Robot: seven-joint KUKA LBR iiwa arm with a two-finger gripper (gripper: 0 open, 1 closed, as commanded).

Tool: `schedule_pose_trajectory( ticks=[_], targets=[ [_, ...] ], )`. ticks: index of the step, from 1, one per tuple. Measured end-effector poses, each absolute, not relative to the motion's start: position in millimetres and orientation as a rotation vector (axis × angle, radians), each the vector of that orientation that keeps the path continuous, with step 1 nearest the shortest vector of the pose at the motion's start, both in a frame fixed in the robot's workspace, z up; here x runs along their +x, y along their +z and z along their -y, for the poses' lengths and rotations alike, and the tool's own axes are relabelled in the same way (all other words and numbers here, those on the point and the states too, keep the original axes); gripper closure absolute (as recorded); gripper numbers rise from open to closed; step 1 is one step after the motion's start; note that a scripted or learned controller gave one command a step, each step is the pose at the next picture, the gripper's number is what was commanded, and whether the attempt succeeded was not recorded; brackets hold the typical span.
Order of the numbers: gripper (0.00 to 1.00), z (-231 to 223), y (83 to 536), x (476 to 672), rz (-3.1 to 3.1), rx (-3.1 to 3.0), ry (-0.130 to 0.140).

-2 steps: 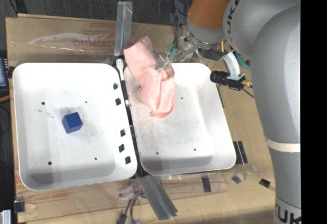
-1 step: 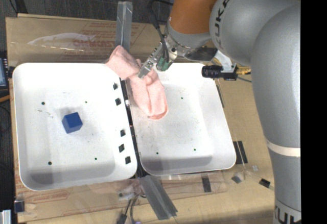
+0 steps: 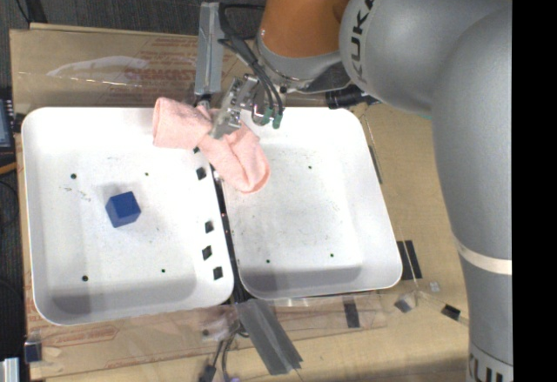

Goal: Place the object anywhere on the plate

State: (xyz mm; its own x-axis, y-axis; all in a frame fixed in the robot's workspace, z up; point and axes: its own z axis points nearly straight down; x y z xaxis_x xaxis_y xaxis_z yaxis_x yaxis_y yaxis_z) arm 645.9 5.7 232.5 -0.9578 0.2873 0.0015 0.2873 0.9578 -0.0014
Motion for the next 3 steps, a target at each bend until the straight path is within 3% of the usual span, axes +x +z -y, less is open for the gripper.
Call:
schedule_pose_trajectory(
  ticks=[1, 3],
  targets=[
    [1.0, -62, 236, 655.2, 3.146, 0.002, 0.001],
    [1.0, -165, 232, 649.8, 3.146, 0.006, 0.0]
  ],
)
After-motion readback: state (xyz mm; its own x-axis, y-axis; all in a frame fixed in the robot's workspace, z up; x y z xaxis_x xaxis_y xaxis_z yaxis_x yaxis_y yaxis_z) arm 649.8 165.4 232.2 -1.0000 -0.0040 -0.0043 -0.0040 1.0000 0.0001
